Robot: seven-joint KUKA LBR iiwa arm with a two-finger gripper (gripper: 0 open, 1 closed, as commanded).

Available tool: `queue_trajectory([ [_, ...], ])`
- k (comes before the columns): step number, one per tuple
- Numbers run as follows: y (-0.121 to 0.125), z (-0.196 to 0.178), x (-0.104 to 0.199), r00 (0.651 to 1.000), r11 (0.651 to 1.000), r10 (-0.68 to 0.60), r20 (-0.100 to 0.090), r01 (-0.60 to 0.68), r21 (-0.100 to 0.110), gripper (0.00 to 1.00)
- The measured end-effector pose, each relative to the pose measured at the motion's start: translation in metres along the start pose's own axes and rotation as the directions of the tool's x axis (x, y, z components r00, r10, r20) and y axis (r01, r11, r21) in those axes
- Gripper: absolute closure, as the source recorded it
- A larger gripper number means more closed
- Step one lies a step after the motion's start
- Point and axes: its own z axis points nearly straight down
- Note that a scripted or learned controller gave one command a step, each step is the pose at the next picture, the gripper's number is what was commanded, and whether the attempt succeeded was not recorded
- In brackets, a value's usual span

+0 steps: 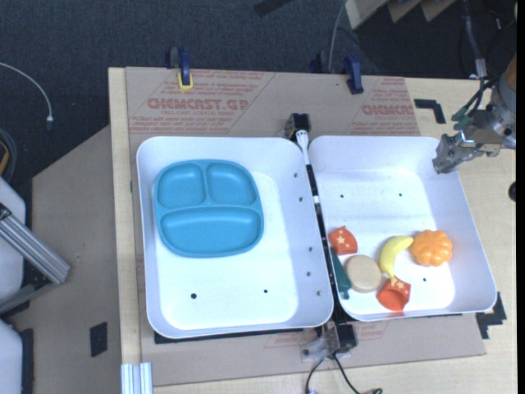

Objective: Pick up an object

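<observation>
Toy food (pixel 385 263) in right bin (pixel 459 195), board (pixel 197 103) reading CHEMCAST GP

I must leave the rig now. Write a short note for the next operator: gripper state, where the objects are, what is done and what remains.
Gripper: over the back right corner of the right bin, holding nothing that I can see; whether the jaws are open is unclear.
Objects: banana, orange pumpkin, beige round piece and two red pieces cluster at the right bin's front. A blue plate lies in the left bin.
Done: nothing picked.
Left: descend on one object, grasp, lift.
</observation>
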Motion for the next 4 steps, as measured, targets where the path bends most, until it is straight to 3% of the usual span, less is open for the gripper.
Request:
queue_trajectory([
  [1, -0.001, -0.004, 0.055, 1.000, 1.000, -0.005, -0.004, 0.005, 0.005, 1.00],
  [4, 0.007, 0.039, 0.221, 1.000, 1.000, -0.004, -0.003, 0.004, 0.008, 1.00],
])
